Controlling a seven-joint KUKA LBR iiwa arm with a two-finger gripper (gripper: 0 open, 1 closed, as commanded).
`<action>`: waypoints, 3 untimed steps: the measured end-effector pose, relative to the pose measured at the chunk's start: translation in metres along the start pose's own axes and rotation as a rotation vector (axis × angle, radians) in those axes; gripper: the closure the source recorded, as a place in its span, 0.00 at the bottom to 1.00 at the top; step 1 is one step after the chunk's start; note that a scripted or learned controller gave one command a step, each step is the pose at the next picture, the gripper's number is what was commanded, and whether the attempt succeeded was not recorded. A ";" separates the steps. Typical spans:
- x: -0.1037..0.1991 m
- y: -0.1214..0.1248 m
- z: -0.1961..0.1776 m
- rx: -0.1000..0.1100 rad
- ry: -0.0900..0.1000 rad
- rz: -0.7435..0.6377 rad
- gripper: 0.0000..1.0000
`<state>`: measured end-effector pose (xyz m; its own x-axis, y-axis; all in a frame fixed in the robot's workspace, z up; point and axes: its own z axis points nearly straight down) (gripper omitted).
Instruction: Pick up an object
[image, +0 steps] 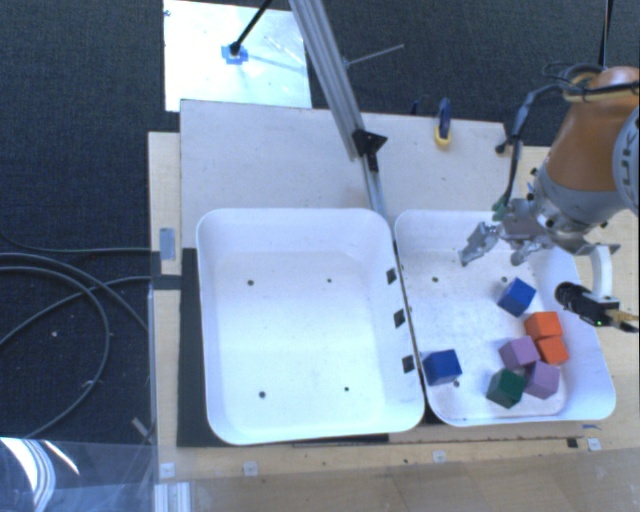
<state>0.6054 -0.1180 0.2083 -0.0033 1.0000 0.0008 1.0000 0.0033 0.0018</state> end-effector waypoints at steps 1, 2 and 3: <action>0.094 -0.050 0.011 0.005 0.004 -0.009 0.00; 0.076 -0.033 -0.172 -0.010 -0.002 -0.002 0.00; 0.024 -0.052 -0.305 -0.011 -0.004 0.003 0.00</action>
<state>0.5528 -0.0948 0.5134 0.0000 1.0000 -0.0029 0.9999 0.0000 0.0125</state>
